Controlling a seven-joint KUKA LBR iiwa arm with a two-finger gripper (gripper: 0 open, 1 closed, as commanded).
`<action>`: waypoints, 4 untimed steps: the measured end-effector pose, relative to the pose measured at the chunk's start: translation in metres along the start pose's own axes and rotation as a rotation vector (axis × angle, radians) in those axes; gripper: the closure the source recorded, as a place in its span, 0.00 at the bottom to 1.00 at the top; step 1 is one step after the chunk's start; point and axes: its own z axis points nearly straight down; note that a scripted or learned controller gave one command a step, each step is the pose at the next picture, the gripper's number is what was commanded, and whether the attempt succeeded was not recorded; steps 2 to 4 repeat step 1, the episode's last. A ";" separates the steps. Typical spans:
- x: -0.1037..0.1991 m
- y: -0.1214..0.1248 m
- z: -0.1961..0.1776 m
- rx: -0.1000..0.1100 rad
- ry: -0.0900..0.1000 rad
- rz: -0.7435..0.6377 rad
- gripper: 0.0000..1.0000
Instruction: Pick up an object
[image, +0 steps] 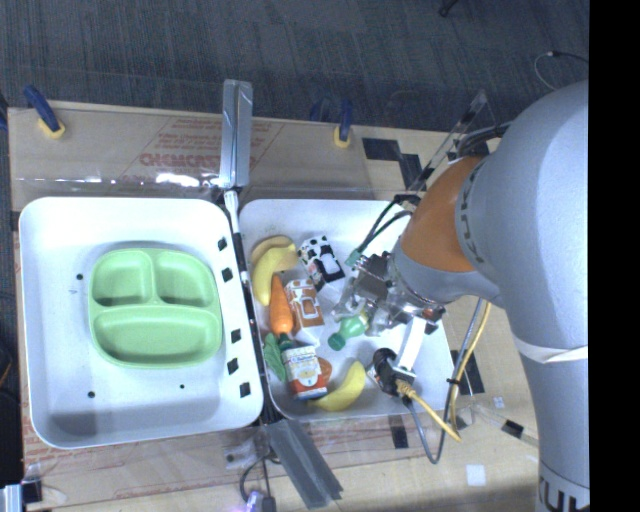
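The gripper (352, 312) hangs low in the right bin (420, 215), just above a small green object (349, 328); whether it is apart or together I cannot tell. Bananas (266, 262), a carrot (281, 307) and cartons lie left of it, and a green divided plate (155, 304) sits in the left bin (50, 300).

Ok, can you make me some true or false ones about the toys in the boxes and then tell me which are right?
1. The green tray lies in the left bin. True.
2. The carrot sits on the green tray. False: it lies in the right bin, among the other toys.
3. There are two bananas, one near the top of the pile and one near the bottom. True.
4. The arm's tool hangs over the left bin. False: it is over the right bin, beside a small green object.
5. A black and white toy lies in the right bin. True.
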 end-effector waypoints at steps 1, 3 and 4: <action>0.068 -0.015 -0.088 0.000 0.000 -0.061 1.00; 0.068 -0.015 -0.088 0.000 0.000 -0.061 1.00; 0.068 -0.015 -0.088 0.000 0.000 -0.061 1.00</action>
